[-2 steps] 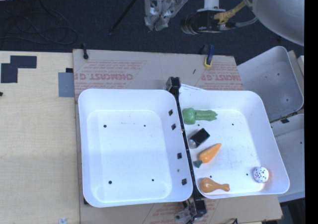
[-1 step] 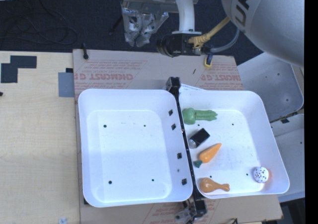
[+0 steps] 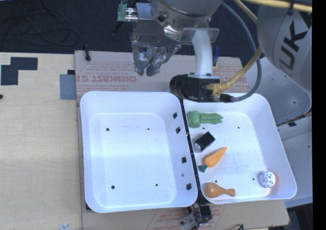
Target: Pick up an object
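High above the table, the tool (image 3: 151,63) hangs behind the left bin (image 3: 91,122) with nothing between its fingers; whether they are released or clenched I cannot tell. Carrot (image 3: 216,156), green toy (image 3: 204,119) and ball (image 3: 267,178) wait in the right bin (image 3: 277,137). I judge the approach is not yet begun: next, choose one object and descend.

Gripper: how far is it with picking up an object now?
Nothing looks done yet. The gripper hangs above the bench behind the bins with nothing between its fingers. The green toy, black block, carrot, tan toy and ball all lie in the right bin. Reaching, grasping and lifting are left.
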Robot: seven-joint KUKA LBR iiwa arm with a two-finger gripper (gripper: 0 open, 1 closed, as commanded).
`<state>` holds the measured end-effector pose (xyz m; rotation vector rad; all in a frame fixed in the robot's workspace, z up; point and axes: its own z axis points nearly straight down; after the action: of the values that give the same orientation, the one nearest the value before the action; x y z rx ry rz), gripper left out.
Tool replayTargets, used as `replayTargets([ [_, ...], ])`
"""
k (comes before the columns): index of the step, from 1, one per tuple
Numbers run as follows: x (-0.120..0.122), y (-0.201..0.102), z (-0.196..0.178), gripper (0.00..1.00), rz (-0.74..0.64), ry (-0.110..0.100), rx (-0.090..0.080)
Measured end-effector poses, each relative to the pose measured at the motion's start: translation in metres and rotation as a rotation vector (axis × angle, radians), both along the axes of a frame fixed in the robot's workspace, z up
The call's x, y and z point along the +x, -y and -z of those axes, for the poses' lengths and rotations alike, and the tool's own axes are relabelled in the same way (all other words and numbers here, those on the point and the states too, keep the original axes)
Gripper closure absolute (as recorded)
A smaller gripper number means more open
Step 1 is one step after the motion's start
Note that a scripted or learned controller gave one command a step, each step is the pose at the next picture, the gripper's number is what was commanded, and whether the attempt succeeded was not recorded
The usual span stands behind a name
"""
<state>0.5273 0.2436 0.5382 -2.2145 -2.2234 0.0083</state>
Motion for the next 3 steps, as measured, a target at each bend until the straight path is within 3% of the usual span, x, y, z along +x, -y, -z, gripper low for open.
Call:
replayTargets([
  [1, -0.054, 0.000, 0.026, 1.00, 0.000, -0.002, -0.002],
  [2, -0.052, -0.002, 0.016, 1.00, -0.005, -0.003, -0.003],
  [3, -0.029, 0.000, 0.000, 1.00, 0.004, 0.004, -0.001],
])
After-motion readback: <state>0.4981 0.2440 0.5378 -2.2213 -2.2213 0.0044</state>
